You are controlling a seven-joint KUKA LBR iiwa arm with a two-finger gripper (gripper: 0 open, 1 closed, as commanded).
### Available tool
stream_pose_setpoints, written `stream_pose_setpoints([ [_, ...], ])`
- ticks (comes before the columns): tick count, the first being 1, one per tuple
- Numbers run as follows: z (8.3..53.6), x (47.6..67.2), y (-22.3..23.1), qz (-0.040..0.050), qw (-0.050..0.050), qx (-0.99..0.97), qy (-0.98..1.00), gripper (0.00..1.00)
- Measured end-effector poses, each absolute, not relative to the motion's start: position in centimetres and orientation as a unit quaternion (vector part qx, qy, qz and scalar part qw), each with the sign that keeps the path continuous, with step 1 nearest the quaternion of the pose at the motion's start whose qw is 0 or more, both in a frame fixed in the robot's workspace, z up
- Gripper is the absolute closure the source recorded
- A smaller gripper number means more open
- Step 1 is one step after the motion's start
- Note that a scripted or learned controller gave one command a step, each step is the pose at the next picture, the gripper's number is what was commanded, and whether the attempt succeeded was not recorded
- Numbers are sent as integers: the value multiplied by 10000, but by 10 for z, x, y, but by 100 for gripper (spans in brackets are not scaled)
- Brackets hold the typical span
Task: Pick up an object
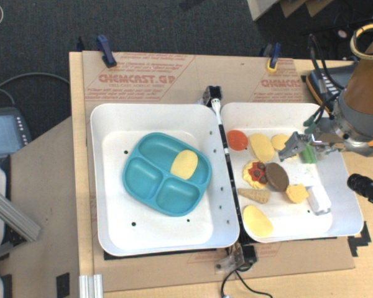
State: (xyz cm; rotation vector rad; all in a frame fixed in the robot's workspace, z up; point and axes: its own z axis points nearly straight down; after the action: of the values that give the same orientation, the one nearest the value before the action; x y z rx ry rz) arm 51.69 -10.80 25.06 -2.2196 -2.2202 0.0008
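At the near edge of the right bin (pixel 354 225) a pale yellow piece (pixel 257 221) lies close to the front rim, and just behind it sit a cone-shaped wafer (pixel 255 195), a white bottle-like thing (pixel 318 198) and an orange-yellow lump (pixel 296 194). Mid-bin, it's a crowd: a brown oval (pixel 276 176) rests against a red and yellow toy (pixel 255 173), touching or overlapping, hard to say which. Farther back, a yellow piece (pixel 262 146), a smaller yellow one (pixel 280 142) and a red round toy (pixel 237 140) line the far side. The gripper (pixel 294 146) hangs over that far right area, beside something green (pixel 308 153); whether its jaws are spread or closed, I cannot tell, and nothing is visibly held.

Here's the danger: with pieces packed this tightly, a descent could land on two at once, or nudge one aside and close on air. The rounded shapes look slippery and may squirt out. Across in the left bin (pixel 105 185), a blue divided plate (pixel 166 174) carries a yellow oval (pixel 185 164), well apart from the action.
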Motion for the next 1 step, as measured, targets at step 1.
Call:
stream_pose_setpoints([
  [1,181,476,-15,23,62,-7041,-7100,0],
])
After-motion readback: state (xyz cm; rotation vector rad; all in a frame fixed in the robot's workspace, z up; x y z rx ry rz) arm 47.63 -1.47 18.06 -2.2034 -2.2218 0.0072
